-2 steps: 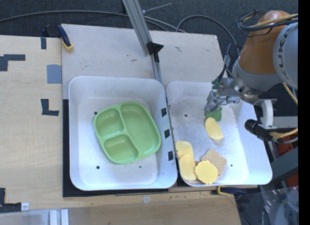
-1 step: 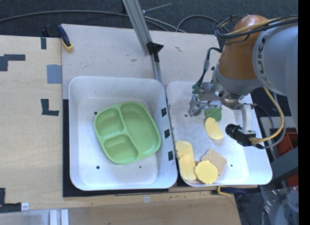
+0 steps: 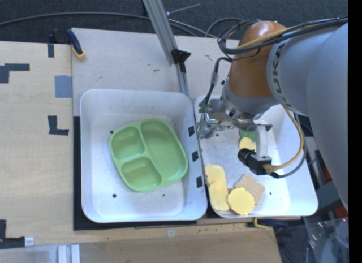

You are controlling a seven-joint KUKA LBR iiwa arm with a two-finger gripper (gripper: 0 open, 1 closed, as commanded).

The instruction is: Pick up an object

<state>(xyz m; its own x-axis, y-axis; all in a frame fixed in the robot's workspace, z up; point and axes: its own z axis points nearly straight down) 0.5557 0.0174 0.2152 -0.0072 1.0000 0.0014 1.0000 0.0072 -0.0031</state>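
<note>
A green divided plate lies in the left bin. The right bin holds several pale yellow pieces near its front left, a round yellow piece on a tan slice, and a small yellow piece under the arm. My gripper hangs low over the back left of the right bin, close to the wall between the bins. The orange wrist and grey arm cover the bin's back part.
A slanted metal post rises behind the bins. Black cables run along the back of the bench. A blue and yellow clamp sits at the bench's back left. A black connector with a yellow hose hangs from the arm.
</note>
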